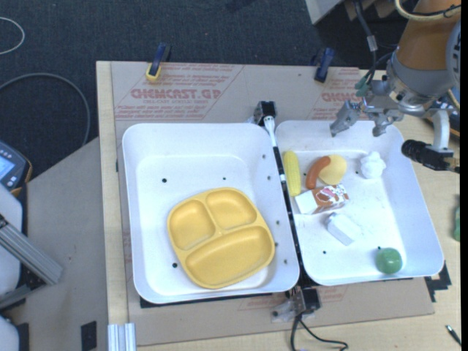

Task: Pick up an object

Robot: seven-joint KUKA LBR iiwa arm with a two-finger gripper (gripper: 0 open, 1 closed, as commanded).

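My gripper (pixel 361 127) hangs open above the far rim of the right bin (pixel 417 218), with nothing between its two spread fingers. Below it in that bin lie a yellow corn cob (pixel 292 172), a red sausage (pixel 316 170) against a yellow round fruit (pixel 333 170), and a white crumpled lump (pixel 371 166). Nearer the front are a red-and-white packet (pixel 330 197), a white block (pixel 342 229) and a green ball (pixel 389 259).
The left bin (pixel 146 196) holds a yellow divided plate (pixel 219 236). A black clip (pixel 265 111) sits at the far end of the seam between the bins. Blue clamps (pixel 156 63) (pixel 322 64) pin the cardboard sheet at the back.
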